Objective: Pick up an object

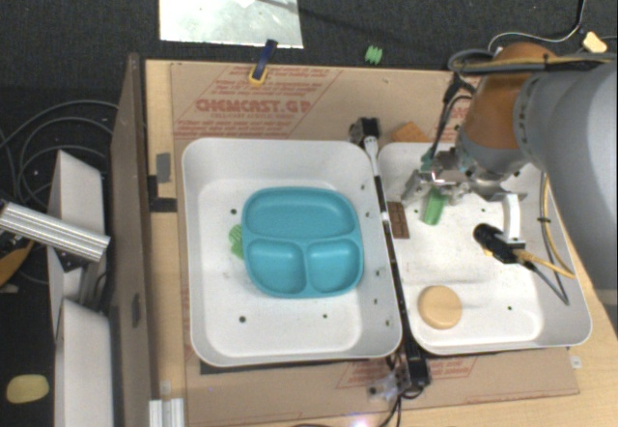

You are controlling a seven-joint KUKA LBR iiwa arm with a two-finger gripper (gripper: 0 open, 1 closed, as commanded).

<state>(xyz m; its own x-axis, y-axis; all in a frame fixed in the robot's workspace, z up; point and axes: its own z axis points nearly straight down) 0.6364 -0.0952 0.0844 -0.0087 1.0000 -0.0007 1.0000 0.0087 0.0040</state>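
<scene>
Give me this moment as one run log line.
hand: over right bin, at green object, hold unconfirmed | also there: tan disc | left bin: teal plate

Red block letters reading "CHEMCAST", followed by what looks like a "G", run across the brown paper-faced board (319, 92) on the tabletop, the smaller red print around them too blurred to read.

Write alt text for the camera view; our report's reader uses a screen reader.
A grey robot arm reaches into the right white bin, its gripper directly over a small green object; a tan disc lies in the same bin. The left bin holds a blue divided plate.
</scene>
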